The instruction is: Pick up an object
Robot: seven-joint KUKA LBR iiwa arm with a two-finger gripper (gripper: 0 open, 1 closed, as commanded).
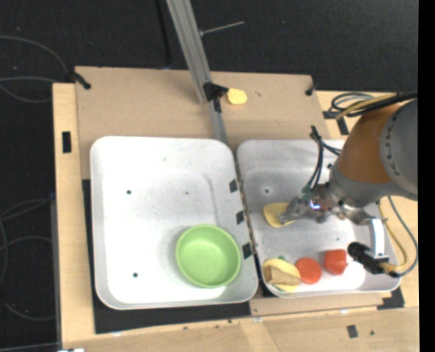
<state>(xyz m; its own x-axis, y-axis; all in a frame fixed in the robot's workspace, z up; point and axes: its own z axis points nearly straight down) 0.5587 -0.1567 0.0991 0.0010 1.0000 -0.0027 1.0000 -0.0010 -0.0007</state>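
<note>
My gripper [296, 213] reaches into the right bin [276, 167] from the right, low over its middle. Its tip sits at the right edge of a pale yellow piece [275, 215], touching or just over it. Along the bin's front lie a yellow and tan object [282, 273], a red-orange ball [309, 270] and a red block [335, 261]. A green bowl [207, 255] stands in the left bin [144, 189] near its front right corner.
A small yellow object [237, 96] lies on the brown board behind the bins. A metal post [191, 42] rises slantwise from the back, above the gap between the bins. Cables trail at the right by the arm.
</note>
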